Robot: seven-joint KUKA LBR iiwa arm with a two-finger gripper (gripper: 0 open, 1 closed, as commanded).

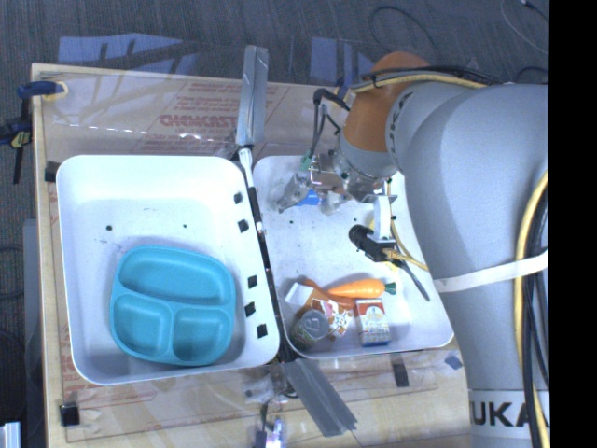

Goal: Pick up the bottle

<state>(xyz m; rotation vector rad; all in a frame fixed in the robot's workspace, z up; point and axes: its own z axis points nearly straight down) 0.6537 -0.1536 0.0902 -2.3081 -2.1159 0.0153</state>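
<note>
Item one: my gripper sits low over the far end of the right bin, close to the wall it shares with the left bin. Metal parts and a small blue detail crowd the tip, and I cannot tell from this angle whether my jaws are released or clenched. Nothing is seen held between them.

Item two: above the gripper, my orange band and grey arm run out toward the right of the view.

Item three: the bottle lies on its side at the near end of the same bin, well apart from my gripper, its round end facing the camera. A carrot lies just behind it, and a small printed carton stands just beside it on the right. The three are bunched against the near wall.

Item four: the left bin holds a blue divided tray, set flat toward the near side.

Item five: a blue clamp grips the bench's far left corner.
</note>
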